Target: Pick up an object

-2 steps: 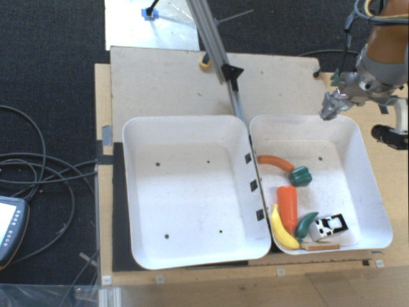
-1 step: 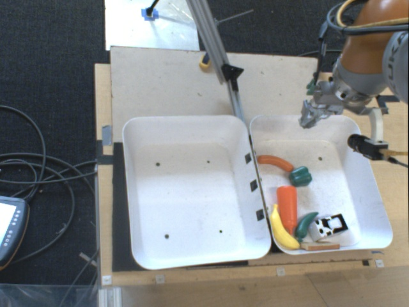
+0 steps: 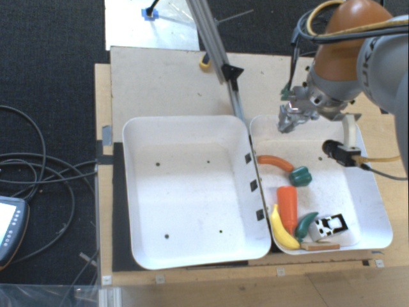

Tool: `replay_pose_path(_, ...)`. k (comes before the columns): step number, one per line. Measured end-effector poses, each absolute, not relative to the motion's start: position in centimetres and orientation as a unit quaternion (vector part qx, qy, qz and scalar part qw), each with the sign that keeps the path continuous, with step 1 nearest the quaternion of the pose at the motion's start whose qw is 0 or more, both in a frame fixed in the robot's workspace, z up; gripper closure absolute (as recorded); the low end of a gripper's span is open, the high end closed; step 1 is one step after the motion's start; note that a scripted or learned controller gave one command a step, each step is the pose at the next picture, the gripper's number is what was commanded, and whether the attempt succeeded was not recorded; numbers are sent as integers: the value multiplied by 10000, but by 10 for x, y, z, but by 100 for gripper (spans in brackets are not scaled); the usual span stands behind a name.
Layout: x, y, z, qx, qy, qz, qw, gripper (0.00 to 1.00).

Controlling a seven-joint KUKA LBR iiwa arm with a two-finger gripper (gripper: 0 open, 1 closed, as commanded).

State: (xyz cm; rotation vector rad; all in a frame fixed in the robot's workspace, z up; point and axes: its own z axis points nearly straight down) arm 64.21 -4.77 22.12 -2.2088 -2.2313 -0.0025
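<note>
My gripper [image 3: 289,121] hangs over the back left corner of the right bin [image 3: 364,190], well above the objects. Nothing shows between its fingers. Below it in the right bin lie an orange curved sausage-like piece [image 3: 273,162] and a teal green pepper [image 3: 300,176]. Nearer the front are an orange carrot [image 3: 287,208], a yellow banana [image 3: 281,230], a dark green piece [image 3: 306,224] and a black-and-white toy [image 3: 330,226]. A thin brown stick [image 3: 321,247] lies at the bin's front rim.
The left bin [image 3: 192,190] stands beside the right one, with a divider carrying black clips between them. A grey slanted pole [image 3: 214,43] crosses the back of the bench. Cables and a tablet [image 3: 9,226] lie on the floor at left.
</note>
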Motion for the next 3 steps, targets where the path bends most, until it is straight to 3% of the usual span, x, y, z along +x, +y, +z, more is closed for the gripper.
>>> replay_pose_path(2, 612, 41, 220, -7037, -7105, -8, 9, 100)
replay_pose_path(3, 607, 97, 215, -7034, -7108, -10, 10, 100)
